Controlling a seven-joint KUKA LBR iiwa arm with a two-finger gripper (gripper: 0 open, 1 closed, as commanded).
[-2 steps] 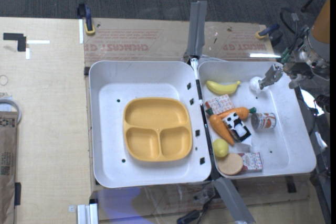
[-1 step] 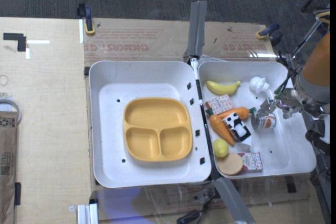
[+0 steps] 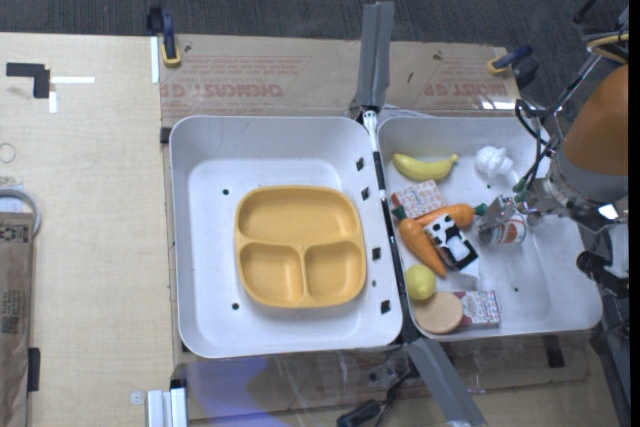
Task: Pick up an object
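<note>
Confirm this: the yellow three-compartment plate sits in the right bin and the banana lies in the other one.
Not quite. In the camera view the yellow three-compartment plastic plate sits in the left white bin, and the yellow banana lies in the other one, the right white bin.

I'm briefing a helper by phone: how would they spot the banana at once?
Look at the right-hand white bin, the one crowded with items. The banana lies near its far left corner, above the two carrots. It is the only long, curved, plain yellow piece; the other yellow thing, a lemon, is round.

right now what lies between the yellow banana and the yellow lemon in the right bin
In the camera view, between the yellow banana and yellow lemon lie a patterned card and two orange carrots.
</note>
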